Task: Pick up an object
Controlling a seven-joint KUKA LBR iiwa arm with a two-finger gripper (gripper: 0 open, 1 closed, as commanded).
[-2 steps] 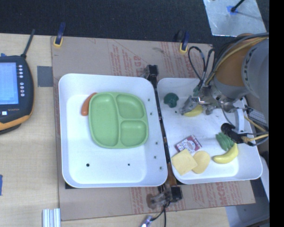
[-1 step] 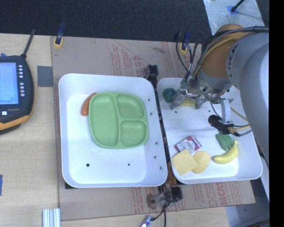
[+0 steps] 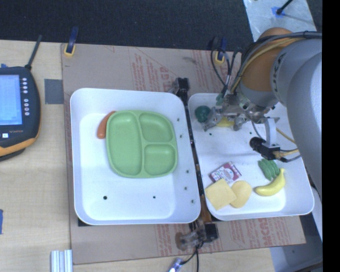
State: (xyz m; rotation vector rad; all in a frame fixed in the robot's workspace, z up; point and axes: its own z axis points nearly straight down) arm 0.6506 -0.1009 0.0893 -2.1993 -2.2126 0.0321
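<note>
My gripper [image 3: 229, 119] is low over the far left part of the right bin [image 3: 294, 208], under the grey arm and its orange band. Just to its left, close beside it, lies a dark green round object [image 3: 202, 114]. Toward the front of that bin lie a red and white packet [image 3: 225, 173], two pale yellow pieces [image 3: 220, 195] side by side, a yellow banana [image 3: 270, 186] and a small green item [image 3: 268, 167].
The left bin [image 3: 90, 208] holds a green divided plate [image 3: 141, 143] with an orange object [image 3: 102, 125] poking out at its left edge. A teach pendant [image 3: 5, 112] lies on the bench at far left. Both bins rest on a cardboard sheet [image 3: 130, 67].
</note>
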